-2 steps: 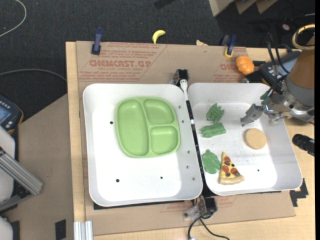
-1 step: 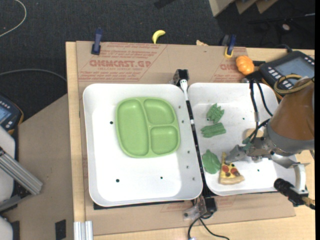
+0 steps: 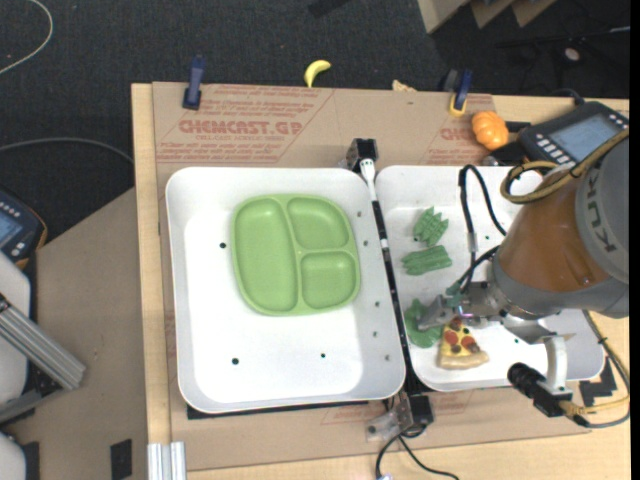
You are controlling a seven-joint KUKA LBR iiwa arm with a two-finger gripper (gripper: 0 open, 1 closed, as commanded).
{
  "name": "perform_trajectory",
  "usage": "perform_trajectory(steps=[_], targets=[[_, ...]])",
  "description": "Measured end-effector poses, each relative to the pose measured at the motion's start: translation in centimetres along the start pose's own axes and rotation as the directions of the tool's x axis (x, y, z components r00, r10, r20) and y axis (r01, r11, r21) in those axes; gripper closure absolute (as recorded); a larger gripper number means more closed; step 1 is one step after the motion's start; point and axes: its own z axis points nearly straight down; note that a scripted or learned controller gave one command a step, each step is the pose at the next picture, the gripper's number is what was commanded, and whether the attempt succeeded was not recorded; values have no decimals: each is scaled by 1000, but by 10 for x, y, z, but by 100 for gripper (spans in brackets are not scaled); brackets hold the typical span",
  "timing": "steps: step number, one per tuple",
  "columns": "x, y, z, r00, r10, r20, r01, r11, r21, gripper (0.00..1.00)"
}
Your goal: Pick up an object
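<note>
Beneath the claw (image 3: pixel 447 315), a pizza slice (image 3: pixel 461 348) points left.

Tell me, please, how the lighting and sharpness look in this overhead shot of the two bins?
In the camera view, lighting is even and soft, with the white left bin bright but not glaring; the green tray is crisp, while the gripper near the pizza slice toy looks slightly blurred.
</note>
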Motion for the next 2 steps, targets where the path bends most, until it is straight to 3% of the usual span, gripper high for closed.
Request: perform_trajectory(steps=[1,2], targets=[[-2,1,-12,1000,3,1,-3,1000,-5,100],[95,2,-106,1000,-11,-4,11,1000,-10,100]])
